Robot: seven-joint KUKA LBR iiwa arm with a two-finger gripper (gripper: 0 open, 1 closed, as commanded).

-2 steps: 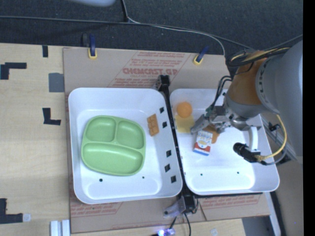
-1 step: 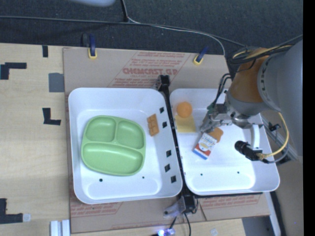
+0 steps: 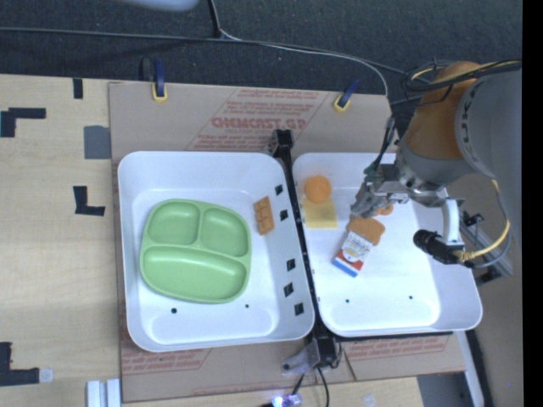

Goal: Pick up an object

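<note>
Pale wood-grain bench [image 3: 51,253] under a brown printed cardboard sheet [image 3: 254,117], pinned at the far edge by 2 yellow-tipped clamps [image 3: 159,87]; dark carpet-like floor beyond. On the cardboard, 2 shallow glossy white bins with rounded corners, side by side, joined along a black divider strip [image 3: 293,227]. Left bin [image 3: 136,312]: smooth green plastic plate [image 3: 196,250] with 3 compartments, taking up most of the floor, plus a small orange cracker-like rectangle [image 3: 264,215] close to the right wall. Right bin [image 3: 450,312]: round orange ball [image 3: 317,188] near the far-left corner, touching a flat pale-yellow block [image 3: 320,216] just below; a small white carton [image 3: 353,253] with red and blue print, tilted, near the middle. Gripper [image 3: 373,203] low over the right bin, an orange-brown piece [image 3: 366,228] just beneath the tip, at the carton's upper end; cannot tell whether apart, together or clamped. Bare white floor along the near and right sides of the right bin; objects crowded toward the divider wall.
</note>
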